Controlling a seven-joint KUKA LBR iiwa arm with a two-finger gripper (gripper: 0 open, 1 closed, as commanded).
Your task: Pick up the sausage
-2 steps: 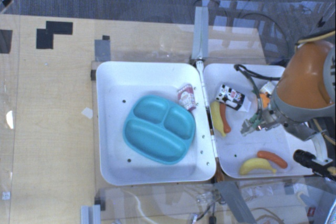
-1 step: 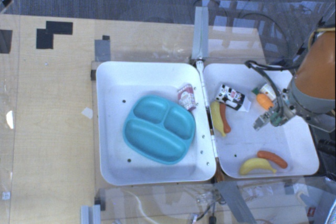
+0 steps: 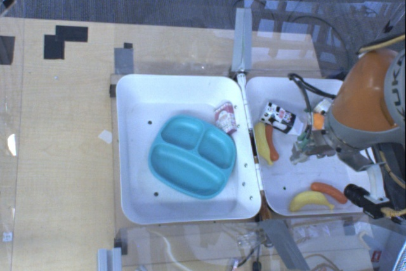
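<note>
Orange-red, the sausage (image 3: 271,142) lies lengthwise just left of our hand (image 3: 303,150), whose grip state we cannot tell.

Bright and even throughout, daylight-like, with no dim corner. Strongest on the two white bins (image 3: 184,89), nearly washed out on their floors, so that wall and floor merge. Soft, short shadows only: a faint one under the blue plate (image 3: 192,155) at its lower edge, another beneath the arm (image 3: 365,98) at the right of the frame. Pale reflections on the clear panels at upper right and along the bottom edge; a small glint at the far left edge of the table (image 3: 57,136). Mild softness overall, fine print on the small packets unreadable. Straight edges slightly bowed toward the frame's borders.
</note>
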